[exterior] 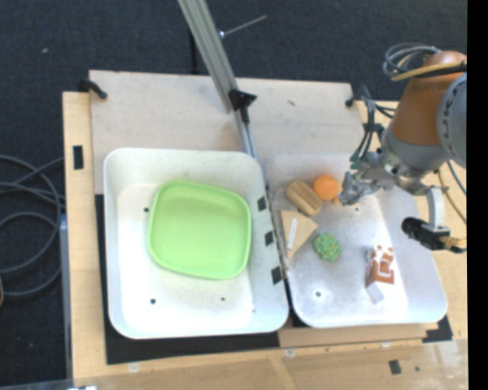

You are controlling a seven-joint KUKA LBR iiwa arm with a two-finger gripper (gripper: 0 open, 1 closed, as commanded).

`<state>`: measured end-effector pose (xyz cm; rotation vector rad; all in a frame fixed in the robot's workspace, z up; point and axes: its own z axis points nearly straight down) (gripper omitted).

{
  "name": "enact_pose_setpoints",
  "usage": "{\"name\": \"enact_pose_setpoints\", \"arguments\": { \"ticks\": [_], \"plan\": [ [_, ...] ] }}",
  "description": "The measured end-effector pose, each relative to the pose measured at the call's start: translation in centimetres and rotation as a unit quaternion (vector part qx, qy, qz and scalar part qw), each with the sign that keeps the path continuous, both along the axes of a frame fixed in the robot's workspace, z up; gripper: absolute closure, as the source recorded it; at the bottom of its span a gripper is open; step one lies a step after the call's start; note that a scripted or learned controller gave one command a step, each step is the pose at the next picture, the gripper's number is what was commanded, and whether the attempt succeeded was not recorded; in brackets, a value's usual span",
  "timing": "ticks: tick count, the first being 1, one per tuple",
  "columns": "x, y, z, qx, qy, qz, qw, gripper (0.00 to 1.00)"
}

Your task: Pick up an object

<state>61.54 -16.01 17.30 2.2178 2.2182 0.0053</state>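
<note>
The right bin (415, 299) holds an orange ball (326, 188), a tan bread roll (302, 197), a beige wedge (296, 231), a green bumpy ball (327, 247) and a small red and white carton (381, 268). My gripper (351, 192) hangs low over the bin's back part, just right of the orange ball and close to it. The arm's wrist and orange band rise behind it to the right. Nothing shows between the fingers.
A light green square plate (200, 229) lies in the left bin (130, 299). A slanted metal pole (215, 51) runs from the top down to the gap between the bins. Cables hang near the arm at the right.
</note>
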Motion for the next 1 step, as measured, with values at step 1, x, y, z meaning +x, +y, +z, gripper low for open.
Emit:
{"name": "enact_pose_setpoints", "arguments": {
  "ticks": [1],
  "plan": [
    [-0.48, 0.41, 6.03, 0.0000, 0.000, 0.000, 1.0000, 1.00]
  ]
}}
